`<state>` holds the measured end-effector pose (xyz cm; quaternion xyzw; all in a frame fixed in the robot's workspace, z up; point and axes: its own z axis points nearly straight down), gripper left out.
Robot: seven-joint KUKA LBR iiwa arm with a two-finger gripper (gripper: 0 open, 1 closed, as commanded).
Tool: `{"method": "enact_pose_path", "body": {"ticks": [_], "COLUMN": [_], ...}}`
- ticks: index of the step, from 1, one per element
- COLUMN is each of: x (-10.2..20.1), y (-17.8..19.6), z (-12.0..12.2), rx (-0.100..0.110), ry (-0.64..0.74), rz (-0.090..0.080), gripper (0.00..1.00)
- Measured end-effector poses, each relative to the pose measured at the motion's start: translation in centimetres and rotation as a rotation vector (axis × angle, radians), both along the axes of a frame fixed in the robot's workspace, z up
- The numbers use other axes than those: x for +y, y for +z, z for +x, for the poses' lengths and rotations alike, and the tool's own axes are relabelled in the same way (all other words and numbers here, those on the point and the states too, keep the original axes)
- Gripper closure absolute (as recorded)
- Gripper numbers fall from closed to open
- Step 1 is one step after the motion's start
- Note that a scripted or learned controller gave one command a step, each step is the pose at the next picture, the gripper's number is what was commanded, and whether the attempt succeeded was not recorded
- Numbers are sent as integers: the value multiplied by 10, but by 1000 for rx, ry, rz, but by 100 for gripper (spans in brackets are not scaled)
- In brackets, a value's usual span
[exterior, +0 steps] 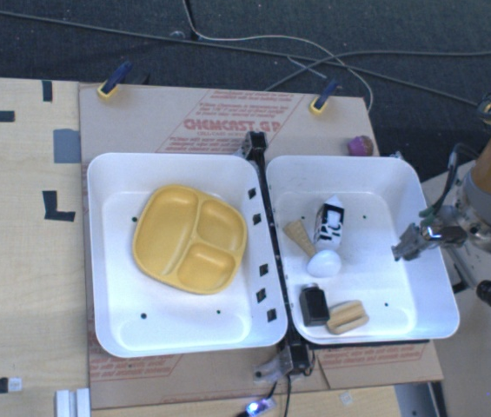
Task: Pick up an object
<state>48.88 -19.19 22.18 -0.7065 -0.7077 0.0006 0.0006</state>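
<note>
The gripper [412,243] is positioned at the right rim of the right bin [432,315], above the bin wall. Whether it is wide or narrow cannot be told, since it appears small, dark and partly blurred; nothing is seen held in it.

No object has been lifted, so the step in hand is judged to be the approach. The candidate objects are located relative to the white ball [323,264] near the bin's middle: the black-and-white bottle [329,221] is just behind it, apparently touching; the tan cone [299,236] is beside it toward the divider; the black block [314,305] and the tan cylinder [347,317] are nearer the front wall, side by side.

The next move is judged to call for travel inward over one object, then descent.

The yellow divided plate [190,238] lies in the left bin [106,320]. The arm is cut off at the frame edge.
</note>
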Motion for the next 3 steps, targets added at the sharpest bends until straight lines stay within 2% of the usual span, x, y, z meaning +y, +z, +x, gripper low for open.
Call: {"method": "enact_pose_path", "body": {"ticks": [1,3], "x": [51,156], "y": [8,11], "z": [1,23], "rx": [1,2], "ry": [5,6], "rz": [2,2], "gripper": [100,100]}}
